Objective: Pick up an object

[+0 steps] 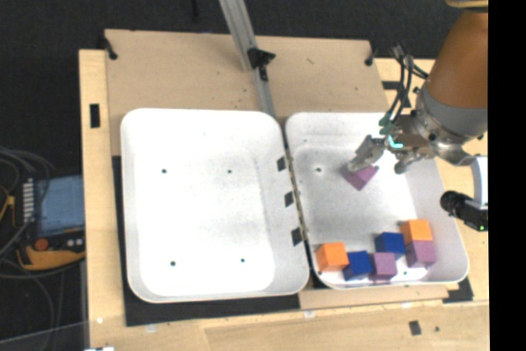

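Observation:
My gripper hangs over the upper part of the right bin, and it is open, its two grey fingers spread apart. A small purple block sits just below the tip of the left finger, not between the two fingers. Whether that block rests on the bin floor or touches the finger, I cannot tell. Along the bin's near edge lie several more blocks: an orange one, a blue one, a purple one, another blue, another orange and another purple.
The left bin sits beside the right one, the two joined by dark clips. A slanted metal post rises from behind the bins. The arm's orange and grey body overhangs the right bin's far right corner.

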Controlling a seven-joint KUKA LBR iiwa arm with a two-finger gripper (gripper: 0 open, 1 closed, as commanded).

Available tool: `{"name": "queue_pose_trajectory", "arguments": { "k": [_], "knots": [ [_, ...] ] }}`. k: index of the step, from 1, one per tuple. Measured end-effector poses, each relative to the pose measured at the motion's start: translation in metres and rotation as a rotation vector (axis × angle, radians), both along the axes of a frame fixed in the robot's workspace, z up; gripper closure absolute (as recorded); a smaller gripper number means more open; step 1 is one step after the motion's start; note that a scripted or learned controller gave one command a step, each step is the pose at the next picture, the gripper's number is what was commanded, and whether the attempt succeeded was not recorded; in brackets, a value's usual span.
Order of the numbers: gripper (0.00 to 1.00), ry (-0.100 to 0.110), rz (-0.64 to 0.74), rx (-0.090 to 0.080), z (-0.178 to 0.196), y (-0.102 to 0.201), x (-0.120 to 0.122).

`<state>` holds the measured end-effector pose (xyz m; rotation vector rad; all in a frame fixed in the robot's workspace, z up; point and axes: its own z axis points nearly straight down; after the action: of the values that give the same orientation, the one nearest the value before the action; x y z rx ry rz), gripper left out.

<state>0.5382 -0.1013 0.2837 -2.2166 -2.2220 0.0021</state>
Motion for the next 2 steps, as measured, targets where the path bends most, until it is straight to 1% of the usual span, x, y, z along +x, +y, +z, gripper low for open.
{"name": "queue_pose_trajectory", "arguments": {
  "k": [1,2],
  "knots": [
    [0.0,-0.005,-0.003,-0.001,0.002,0.0,0.001],
    [0.0,0.001,-0.004,-0.002,-0.058,-0.006,-0.005]
  ]
}}
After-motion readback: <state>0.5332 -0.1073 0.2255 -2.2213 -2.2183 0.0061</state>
